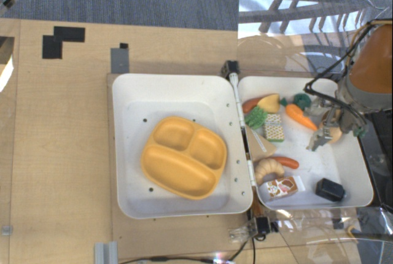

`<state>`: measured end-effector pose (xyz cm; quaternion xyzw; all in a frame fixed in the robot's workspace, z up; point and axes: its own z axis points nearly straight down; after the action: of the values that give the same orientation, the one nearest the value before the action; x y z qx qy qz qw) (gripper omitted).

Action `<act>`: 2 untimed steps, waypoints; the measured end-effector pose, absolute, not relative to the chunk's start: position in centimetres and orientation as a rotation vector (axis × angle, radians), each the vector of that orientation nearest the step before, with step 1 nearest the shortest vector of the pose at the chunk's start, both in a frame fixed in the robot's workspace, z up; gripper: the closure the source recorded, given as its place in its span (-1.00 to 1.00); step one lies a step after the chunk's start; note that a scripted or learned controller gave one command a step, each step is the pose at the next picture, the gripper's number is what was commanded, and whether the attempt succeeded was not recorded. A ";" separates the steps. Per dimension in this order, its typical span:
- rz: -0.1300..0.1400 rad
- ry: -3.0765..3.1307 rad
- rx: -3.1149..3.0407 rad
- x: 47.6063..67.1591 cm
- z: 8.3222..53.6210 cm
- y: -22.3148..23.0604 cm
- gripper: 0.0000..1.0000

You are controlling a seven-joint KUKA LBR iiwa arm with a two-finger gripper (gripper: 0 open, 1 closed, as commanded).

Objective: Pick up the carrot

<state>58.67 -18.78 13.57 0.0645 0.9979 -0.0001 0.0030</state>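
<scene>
The carrot (300,116) is orange with a dark green top (301,100). It lies slanted in the upper middle of the right bin (350,170). My gripper (325,137) hangs just right of the carrot's pointed end and slightly nearer the camera, apart from it. Its two fingers (315,142) stand open, and I see nothing between them. The arm's orange band (371,63) rises above the bin's right side.
Left of the carrot lie a yellow piece (268,102), a green piece (256,116) and a speckled block (274,128). A croissant (269,167), a red sausage (287,163), a small box (282,187) and a black object (330,189) sit nearer. A yellow divided plate (184,157) fills the left bin (132,134).
</scene>
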 end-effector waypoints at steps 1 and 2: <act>-0.002 3.105 0.378 63.2 10.8 -20.0 -1.00; -0.001 3.040 0.780 65.4 8.7 -20.5 -1.00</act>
<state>65.36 -20.52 8.72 0.2486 0.9686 -0.0003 0.0015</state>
